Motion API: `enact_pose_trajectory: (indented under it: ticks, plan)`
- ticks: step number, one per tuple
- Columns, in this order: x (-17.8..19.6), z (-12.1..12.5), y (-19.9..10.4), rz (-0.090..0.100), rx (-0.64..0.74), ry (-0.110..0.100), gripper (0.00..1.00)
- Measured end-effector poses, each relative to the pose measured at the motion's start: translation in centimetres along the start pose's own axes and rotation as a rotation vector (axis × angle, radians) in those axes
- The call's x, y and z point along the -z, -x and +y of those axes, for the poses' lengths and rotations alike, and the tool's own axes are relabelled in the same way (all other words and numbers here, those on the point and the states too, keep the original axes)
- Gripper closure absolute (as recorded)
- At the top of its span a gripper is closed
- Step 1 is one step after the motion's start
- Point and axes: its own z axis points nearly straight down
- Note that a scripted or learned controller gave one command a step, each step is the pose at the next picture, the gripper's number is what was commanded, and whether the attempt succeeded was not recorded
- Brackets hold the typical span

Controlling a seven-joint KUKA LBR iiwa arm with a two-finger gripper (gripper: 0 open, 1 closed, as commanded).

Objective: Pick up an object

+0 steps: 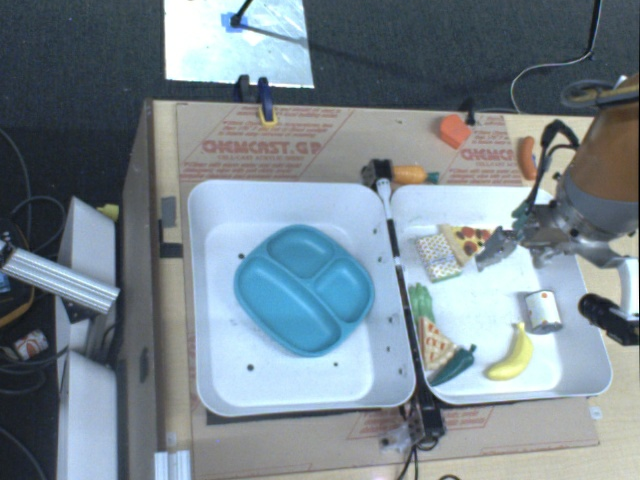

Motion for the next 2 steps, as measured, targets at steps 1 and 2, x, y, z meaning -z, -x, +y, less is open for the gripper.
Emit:
enact_pose_trajectory:
  ticks: [1, 2]
  plan:
    - [-15.4, 3.0, 1.6, -0.001, -0.002, 0.001, 0.0]
    - [-15.3, 11.0, 3.3, -0.002, 0.001, 0.003, 0.0]
